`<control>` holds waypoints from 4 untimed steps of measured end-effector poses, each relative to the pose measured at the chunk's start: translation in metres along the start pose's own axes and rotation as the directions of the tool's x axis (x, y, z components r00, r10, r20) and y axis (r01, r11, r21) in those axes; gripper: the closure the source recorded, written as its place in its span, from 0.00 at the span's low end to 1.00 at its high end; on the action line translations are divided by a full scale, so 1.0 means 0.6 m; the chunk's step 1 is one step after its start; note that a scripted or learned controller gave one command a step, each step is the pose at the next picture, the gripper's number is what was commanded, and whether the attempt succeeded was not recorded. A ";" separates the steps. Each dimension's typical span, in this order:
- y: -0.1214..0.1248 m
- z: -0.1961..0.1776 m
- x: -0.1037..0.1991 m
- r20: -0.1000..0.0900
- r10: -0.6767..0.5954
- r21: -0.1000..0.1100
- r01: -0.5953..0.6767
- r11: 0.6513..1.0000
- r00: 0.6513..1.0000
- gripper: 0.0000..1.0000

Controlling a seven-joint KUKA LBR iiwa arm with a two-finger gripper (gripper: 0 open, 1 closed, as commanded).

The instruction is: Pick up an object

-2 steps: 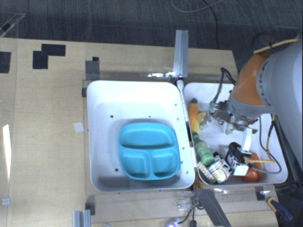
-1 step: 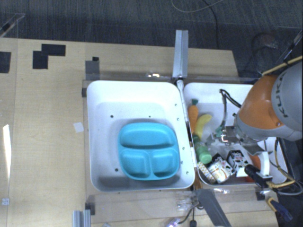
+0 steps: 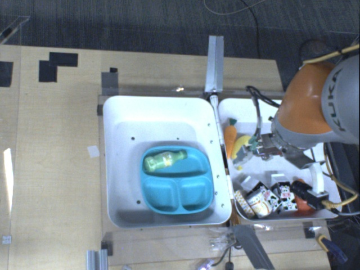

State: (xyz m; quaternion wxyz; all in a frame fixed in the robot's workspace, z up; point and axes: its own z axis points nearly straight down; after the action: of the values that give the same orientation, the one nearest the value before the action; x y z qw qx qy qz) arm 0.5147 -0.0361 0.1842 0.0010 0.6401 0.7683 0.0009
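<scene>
Two white bins sit side by side on the counter [image 3: 50, 167]. The tool [image 3: 251, 148] hangs low over the right bin [image 3: 226, 108], at nine o'clock from the arm's orange band, apparently lining up on the carrot [image 3: 230, 137] and yellow piece [image 3: 242, 143]. Its grip cannot be told. A green bottle [image 3: 163, 160] lies in the blue tray [image 3: 177, 191].

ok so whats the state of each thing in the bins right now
blue divided tray: flat in the left bin
green bottle: on its side in the tray's top compartment
carrot: lying loose by the right bin's left wall
gripper: low over the right bin, near a yellow item
</scene>
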 end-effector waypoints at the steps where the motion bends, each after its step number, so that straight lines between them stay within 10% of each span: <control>1: 0.089 0.003 -0.050 0.000 0.075 0.003 -0.075 0.997 0.997 0.00; 2: 0.160 0.002 -0.024 0.001 0.153 0.003 -0.153 0.988 0.988 0.00; 3: 0.172 0.139 -0.117 0.001 0.197 0.001 -0.197 0.980 0.980 0.00; 4: 0.109 0.110 -0.143 0.000 0.113 0.002 -0.113 0.994 0.994 0.00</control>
State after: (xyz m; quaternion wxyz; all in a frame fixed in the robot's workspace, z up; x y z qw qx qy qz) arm 0.5948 -0.1089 0.1183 0.0002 0.6825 0.7308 0.0002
